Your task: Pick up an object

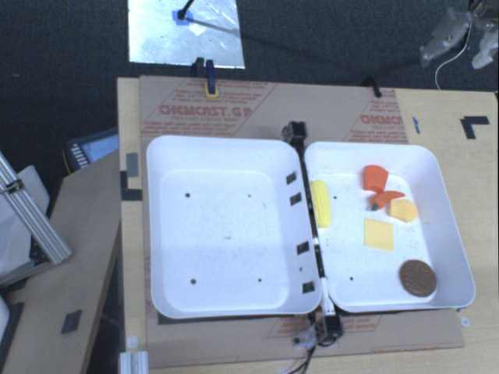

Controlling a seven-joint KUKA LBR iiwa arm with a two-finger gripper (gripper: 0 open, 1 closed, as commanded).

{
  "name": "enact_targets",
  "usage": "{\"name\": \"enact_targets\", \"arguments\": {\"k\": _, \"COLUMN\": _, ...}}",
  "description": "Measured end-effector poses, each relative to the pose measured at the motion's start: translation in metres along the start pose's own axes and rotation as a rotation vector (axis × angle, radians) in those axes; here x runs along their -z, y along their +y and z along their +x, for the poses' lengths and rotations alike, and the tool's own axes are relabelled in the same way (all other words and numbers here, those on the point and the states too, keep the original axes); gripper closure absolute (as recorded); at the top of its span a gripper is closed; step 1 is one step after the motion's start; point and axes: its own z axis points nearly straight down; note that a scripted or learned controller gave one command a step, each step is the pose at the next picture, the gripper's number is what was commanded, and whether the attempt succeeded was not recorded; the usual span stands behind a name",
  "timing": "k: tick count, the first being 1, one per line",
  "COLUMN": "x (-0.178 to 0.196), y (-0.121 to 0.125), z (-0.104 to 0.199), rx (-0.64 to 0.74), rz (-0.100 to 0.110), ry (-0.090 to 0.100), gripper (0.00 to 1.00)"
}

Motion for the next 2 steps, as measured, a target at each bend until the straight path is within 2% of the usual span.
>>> {"name": "enact_targets", "arguments": {"k": 1, "x": 0.01, "y": 0.0, "z": 0.001, "rx": 0.006, "rz": -0.001, "ry": 0.0, "gripper": 1.0}}
{"name": "enact_targets", "arguments": {"k": 2, "x": -0.032, "y": 0.049, "z": -0.103, "rx": -0.007, "rz": 0.007, "ry": -0.002, "gripper": 1.0}}
